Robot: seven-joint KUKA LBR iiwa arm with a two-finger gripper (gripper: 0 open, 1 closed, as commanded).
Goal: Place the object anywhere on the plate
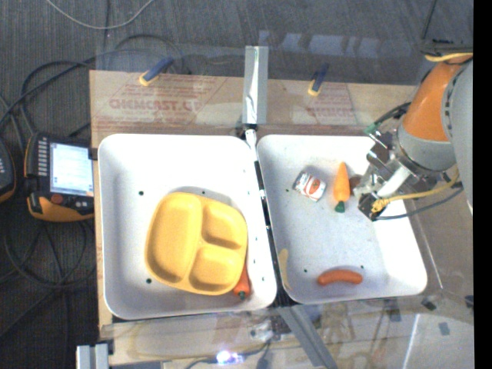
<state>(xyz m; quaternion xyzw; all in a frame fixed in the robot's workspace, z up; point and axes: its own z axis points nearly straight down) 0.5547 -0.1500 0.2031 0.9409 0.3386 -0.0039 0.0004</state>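
A yellow divided plate (198, 243) lies in the left bin (123, 206). In the right bin (400, 260) an orange carrot (340, 184) with a green tip lies near the back. A small red-and-white packet (310, 185) sits just to its left, and an orange sausage (340, 277) lies near the front edge. My gripper (365, 195) hangs low over the right bin, just right of the carrot. It is open and nothing is between its fingers. A small orange piece (242, 287) is wedged between the plate's front right edge and the left bin's wall.
A metal divider post (254, 91) stands behind the seam between the bins. A handheld pendant (61, 177) and cables lie left of the bench. The arm's orange band (430, 110) rises at the right.
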